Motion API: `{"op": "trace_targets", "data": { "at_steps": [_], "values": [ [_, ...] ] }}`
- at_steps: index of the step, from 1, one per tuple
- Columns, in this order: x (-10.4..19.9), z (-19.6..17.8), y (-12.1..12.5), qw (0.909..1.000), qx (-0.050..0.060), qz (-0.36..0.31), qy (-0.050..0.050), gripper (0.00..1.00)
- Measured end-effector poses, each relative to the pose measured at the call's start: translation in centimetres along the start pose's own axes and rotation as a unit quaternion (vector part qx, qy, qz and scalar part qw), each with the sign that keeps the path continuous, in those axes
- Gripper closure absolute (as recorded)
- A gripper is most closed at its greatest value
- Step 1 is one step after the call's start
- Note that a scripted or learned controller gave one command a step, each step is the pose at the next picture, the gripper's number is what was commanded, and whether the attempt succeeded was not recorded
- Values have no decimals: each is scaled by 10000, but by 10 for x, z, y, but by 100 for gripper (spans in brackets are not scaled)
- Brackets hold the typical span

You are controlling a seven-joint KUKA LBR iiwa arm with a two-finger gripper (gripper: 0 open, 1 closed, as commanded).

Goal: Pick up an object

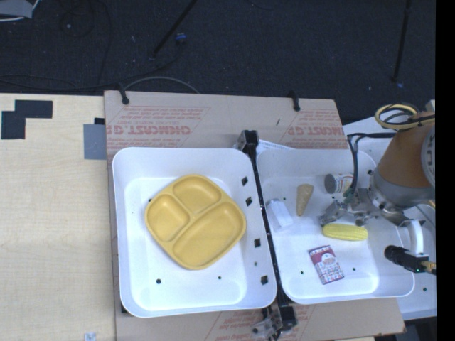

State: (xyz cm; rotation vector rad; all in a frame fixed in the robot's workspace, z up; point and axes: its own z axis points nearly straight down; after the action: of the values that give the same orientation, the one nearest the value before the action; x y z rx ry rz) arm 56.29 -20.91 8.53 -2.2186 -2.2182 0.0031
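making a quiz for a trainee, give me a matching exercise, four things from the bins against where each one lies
Things:
1. yellow divided plate
2. corn cob
3. red and white packet
4. tan cone

Places:
A. right bin, near its front edge
B. left bin, middle
C. right bin, just below the gripper
D. right bin, upper part, left of the gripper

Pairs: 1-B, 2-C, 3-A, 4-D

Only readable thing here is the red print on the cardboard sheet [213, 119] under the two bins. It's upside down from this angle and repeats a couple times along the back edge, looks like "CHEMCAST GP" or close to it, can't swear to every letter. Same red print peeks out along the front edge but it's too cut off. The little red-and-white packet [326, 264] has printing, way too small to read.
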Motion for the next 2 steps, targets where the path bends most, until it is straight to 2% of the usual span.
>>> {"op": "trace_targets", "data": {
  "at_steps": [1, 2],
  "values": [
    [-1, -12, 0, 10000, -7, 8, -3, 100],
    [3, -62, 10, 10000, -35, -12, -11, 100]
  ]
}}
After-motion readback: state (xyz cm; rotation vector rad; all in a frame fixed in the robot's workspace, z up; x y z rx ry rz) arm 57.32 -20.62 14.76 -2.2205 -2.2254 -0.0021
